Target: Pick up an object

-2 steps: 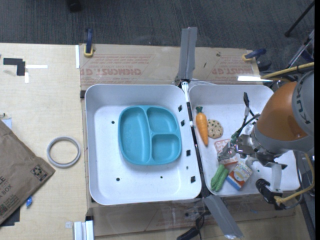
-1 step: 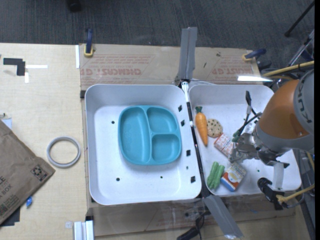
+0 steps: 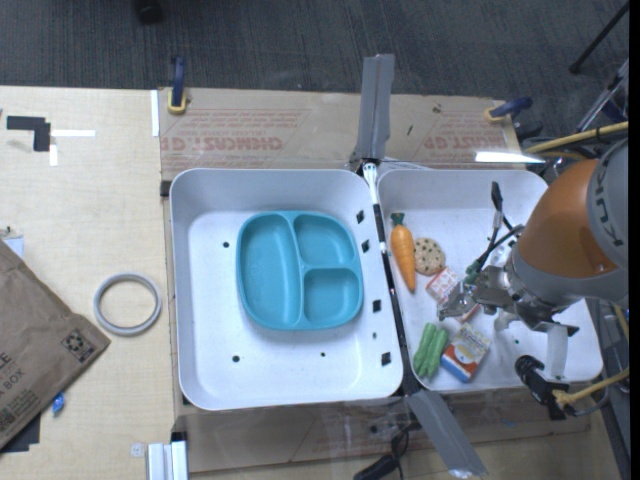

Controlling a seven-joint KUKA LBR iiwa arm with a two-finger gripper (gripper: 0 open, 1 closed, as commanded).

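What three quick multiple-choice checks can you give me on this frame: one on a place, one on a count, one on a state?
1. Where does the carrot lie?
A. In the right bin, near the divider
B. On the blue tray
C. On the bench by the tape ring

2. How many compartments has the blue tray?
A. Two
B. Three
C. Five

3. How does the blue tray sit?
A. Flat in the left bin, holding nothing
B. Tipped against a wall
C. Stacked on the carrot

Answers: 1 A, the carrot lies along the right bin's left side. 2 B, one long section and two smaller ones. 3 A, its sections are bare and it lies level.
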